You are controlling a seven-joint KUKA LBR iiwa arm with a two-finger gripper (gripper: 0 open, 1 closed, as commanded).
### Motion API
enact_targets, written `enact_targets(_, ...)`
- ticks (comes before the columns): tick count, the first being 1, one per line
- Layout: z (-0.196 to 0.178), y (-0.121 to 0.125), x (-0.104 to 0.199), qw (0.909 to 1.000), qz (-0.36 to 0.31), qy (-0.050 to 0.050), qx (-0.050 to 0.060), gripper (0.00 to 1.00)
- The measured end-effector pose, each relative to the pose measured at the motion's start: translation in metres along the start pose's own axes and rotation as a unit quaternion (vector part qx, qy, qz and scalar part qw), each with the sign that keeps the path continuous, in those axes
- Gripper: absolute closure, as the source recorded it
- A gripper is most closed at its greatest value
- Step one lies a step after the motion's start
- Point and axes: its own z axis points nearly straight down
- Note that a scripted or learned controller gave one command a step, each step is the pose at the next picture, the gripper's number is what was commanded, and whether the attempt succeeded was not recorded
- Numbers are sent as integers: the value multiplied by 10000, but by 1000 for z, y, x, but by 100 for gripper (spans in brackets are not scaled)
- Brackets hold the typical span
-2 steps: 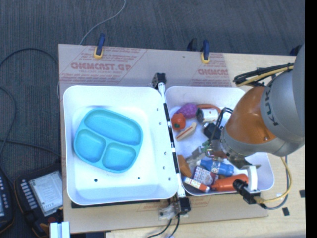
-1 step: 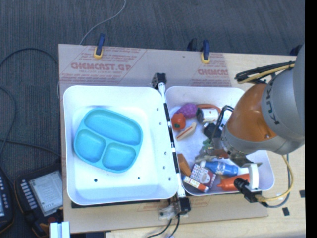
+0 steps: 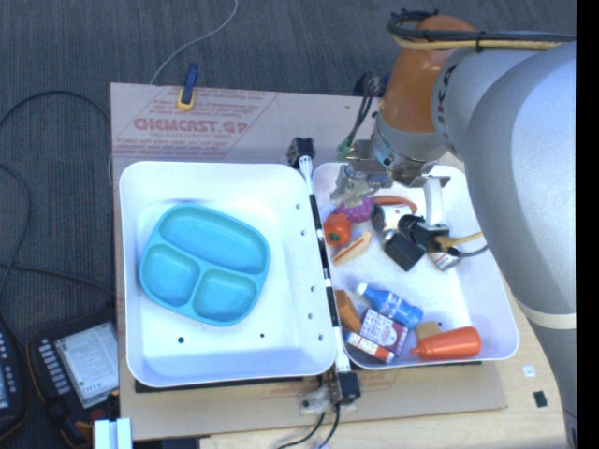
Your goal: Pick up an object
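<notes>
My gripper (image 3: 350, 191) hangs over the back left corner of the right bin (image 3: 487, 293). Right below and beside it lies a purple bunch of grapes (image 3: 361, 211). An orange-red vegetable (image 3: 338, 228) rests just in front of the grapes, against the bin's left wall. A thin red chilli (image 3: 394, 200) lies to the right of the gripper. Toward the front of the bin are a blue bottle (image 3: 391, 304), a red and white packet (image 3: 379, 333) and an orange bottle (image 3: 447, 343). I see nothing held in the gripper.
The left bin (image 3: 281, 325) holds a blue divided plate (image 3: 204, 263). A small tan cube (image 3: 429, 328) sits by the orange bottle. The arm's grey body covers the right bin's right side. A black device (image 3: 75, 363) lies on the floor at left.
</notes>
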Motion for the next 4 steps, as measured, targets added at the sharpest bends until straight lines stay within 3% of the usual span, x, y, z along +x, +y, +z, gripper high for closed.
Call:
enact_targets(1, -3, -9, -70, 10000, 21, -10, 17, 100)
enact_targets(2, -3, -9, -70, 10000, 15, -7, 19, 0)
enact_targets(3, 73, -5, -74, 10000, 14, -6, 15, 0)
enact_targets(4, 65, -5, -74, 10000, 10, -12, 30, 100)
